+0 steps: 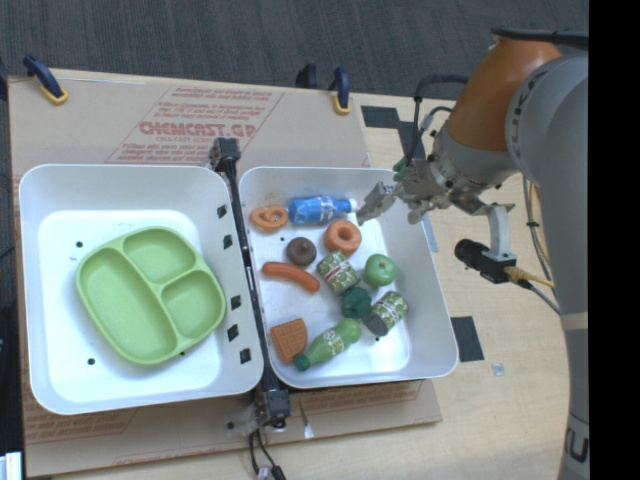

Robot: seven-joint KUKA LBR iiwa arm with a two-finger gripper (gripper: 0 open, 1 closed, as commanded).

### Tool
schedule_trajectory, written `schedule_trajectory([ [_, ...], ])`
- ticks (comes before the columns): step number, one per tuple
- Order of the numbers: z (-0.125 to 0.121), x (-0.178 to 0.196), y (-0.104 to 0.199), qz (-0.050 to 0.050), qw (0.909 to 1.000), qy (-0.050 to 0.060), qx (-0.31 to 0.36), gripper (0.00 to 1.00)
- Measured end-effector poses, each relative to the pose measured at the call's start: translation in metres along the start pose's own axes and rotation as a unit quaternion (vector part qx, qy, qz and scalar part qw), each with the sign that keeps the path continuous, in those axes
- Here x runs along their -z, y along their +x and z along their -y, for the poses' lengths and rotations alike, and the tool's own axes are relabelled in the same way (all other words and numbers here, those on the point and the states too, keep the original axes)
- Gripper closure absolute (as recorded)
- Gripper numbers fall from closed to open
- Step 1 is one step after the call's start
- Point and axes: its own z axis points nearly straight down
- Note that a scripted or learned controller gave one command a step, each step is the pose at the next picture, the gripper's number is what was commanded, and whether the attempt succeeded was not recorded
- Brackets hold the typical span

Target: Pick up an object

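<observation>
The two-finger gripper (383, 201) is seen at the right bin's (432, 303) upper rim, at one o'clock, fingers parted and holding nothing. Just beside it, at nine o'clock, a blue plastic bottle (319, 209) lies. Bare white floor is left along the bin's right edge.

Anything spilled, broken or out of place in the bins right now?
Nothing stands out. The toy food sits jumbled inside the right bin, with the blue bottle and green bottle lying on their sides, nothing over the rim. The green divided plate lies flat in the left bin. The gripper hovers at the right bin's far corner.
</observation>
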Motion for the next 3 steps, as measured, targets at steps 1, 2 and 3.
schedule_trajectory([
  [1, 0.038, -0.115, -0.012, 0.0, 1.0, -0.001, 0.0, 0.0],
  [2, 0.037, -0.106, -0.012, 0.0, 1.0, 0.0, 0.003, 1.0],
  [3, 0.019, 0.033, 0.045, 0.0, 1.0, -0.002, 0.001, 1.0],
])
